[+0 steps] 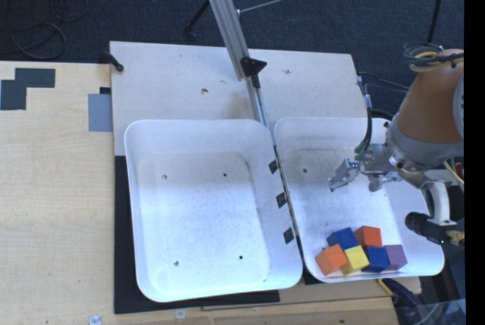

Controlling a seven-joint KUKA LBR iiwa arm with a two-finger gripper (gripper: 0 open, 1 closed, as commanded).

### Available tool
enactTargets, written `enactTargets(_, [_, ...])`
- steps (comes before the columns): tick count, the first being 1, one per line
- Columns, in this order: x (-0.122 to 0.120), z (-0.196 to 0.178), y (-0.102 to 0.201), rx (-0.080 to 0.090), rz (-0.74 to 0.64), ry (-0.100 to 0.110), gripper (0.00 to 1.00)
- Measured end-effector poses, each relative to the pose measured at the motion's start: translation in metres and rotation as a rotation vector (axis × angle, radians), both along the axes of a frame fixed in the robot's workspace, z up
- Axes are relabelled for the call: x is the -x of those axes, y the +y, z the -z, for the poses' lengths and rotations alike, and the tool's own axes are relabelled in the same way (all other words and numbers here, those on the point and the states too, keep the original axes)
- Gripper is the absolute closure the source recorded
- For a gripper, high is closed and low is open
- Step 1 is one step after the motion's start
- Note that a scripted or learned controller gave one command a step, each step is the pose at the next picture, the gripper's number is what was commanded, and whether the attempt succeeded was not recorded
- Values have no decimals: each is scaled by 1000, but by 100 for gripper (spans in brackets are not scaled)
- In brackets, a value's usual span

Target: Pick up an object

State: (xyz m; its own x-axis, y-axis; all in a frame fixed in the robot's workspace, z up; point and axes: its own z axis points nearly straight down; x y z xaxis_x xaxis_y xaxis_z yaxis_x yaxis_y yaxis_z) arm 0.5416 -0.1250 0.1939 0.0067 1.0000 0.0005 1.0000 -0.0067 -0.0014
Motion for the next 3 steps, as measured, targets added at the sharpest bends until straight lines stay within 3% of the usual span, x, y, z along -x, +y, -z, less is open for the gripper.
enactTargets(1, [51,101,15,-1,-7,3,0])
enactTargets(2, [53,0,96,-3,-14,-5,0])
enactTargets(3, [54,-100,45,3,-5,-7,0])
